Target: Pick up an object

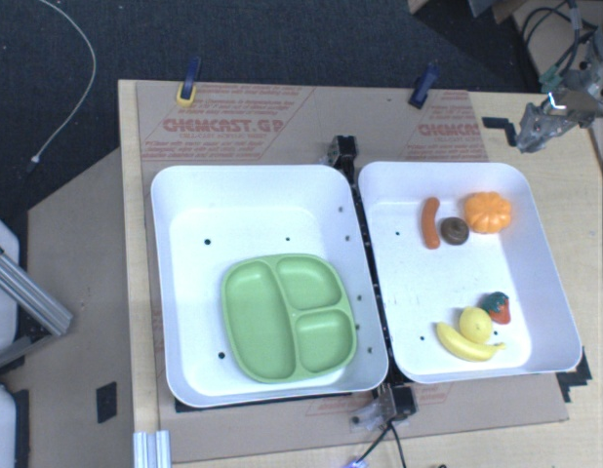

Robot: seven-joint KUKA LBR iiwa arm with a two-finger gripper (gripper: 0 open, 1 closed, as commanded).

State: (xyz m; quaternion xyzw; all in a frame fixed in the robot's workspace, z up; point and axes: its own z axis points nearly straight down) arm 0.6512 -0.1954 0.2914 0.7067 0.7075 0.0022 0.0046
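Note:
The right bin holds several toy foods. An orange pumpkin lies near its far side, with a brown ball and an orange-red sausage just left of it. Near the front lie a yellow banana, a lemon and a red strawberry, close together. My gripper hangs outside the bin, above the bench beyond the bin's far right corner, well away from all the items. Nothing is seen in it.
The left bin carries a green three-compartment plate. A black clamp sits between the bins at the far side. Blue clips pin the cardboard sheet at the back.

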